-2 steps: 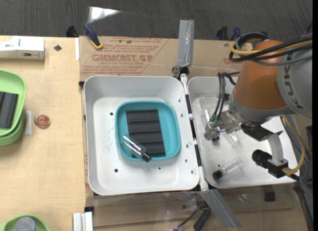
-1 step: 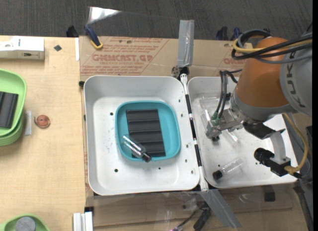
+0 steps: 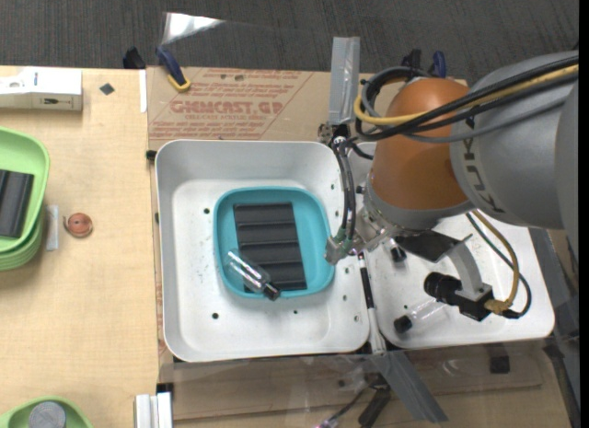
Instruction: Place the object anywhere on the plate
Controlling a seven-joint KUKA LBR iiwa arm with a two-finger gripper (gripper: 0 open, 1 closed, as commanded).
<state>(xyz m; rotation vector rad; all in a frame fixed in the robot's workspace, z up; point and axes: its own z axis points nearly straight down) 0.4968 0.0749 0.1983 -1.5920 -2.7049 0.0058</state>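
Note:
A teal square plate [image 3: 317,233] lies in the middle of the left white bin [image 3: 184,279]. On it rests a black ribbed rectangular object [image 3: 270,240]. A clear pen-like piece with a black tip [image 3: 250,275] lies slantwise across the plate's near left part. My gripper [image 3: 348,244] hangs under the orange wrist [image 3: 414,155], at the divide between the two bins and just off the plate's right rim. The wrist hides most of it.
In the right bin [image 3: 534,316] lie a black cylindrical part with a cable [image 3: 457,294] and a clear tube [image 3: 414,318]. A cardboard sheet [image 3: 230,99] sits behind the left bin. Green dishes [image 3: 23,201] stand at far left on the wooden bench.

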